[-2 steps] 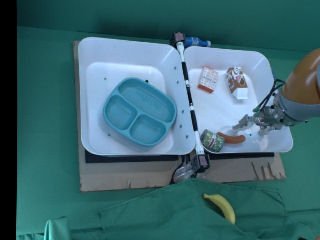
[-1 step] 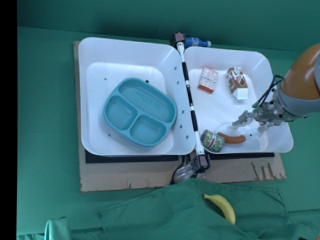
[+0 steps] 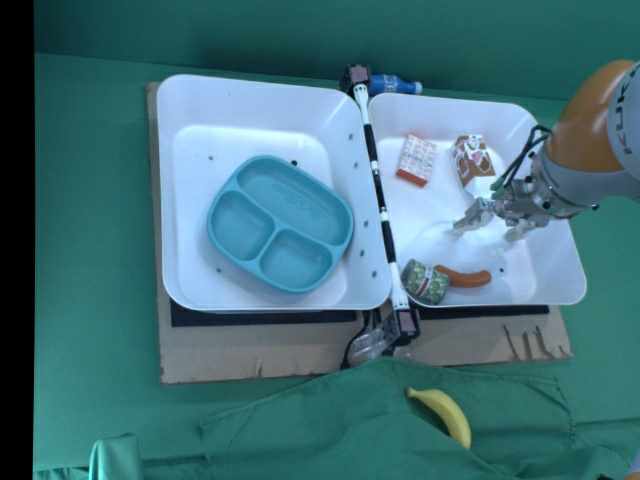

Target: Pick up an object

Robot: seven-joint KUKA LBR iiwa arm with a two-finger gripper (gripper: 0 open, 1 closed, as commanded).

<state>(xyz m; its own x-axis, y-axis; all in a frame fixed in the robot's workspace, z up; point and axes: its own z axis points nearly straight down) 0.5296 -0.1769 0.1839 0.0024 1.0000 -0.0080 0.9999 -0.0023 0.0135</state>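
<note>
The claw (image 3: 497,218) hangs over the right bin (image 3: 560,278), its fingers spread apart and nothing between them. Taking that bin as the landmark, the candidates for picking lie as follows: a brown-and-white carton (image 3: 472,159) near the bin's far wall and just above the claw, an orange-and-white packet (image 3: 416,159) to the carton's left, an orange sausage-shaped piece (image 3: 464,277) near the bin's front wall, and a green-labelled can (image 3: 426,282) touching the sausage's left end at the front left corner.

The claw sits over bare bin floor between the carton and the sausage, so a straight descent would probably close on nothing. If it aims for the sausage, the can pressed against it may be nudged or caught by a finger, spoiling the grip. The carton lies tilted, and a finger landing on its edge could push it aside rather than pinch it.

The left bin (image 3: 185,108) holds a blue divided tray (image 3: 280,223).
</note>
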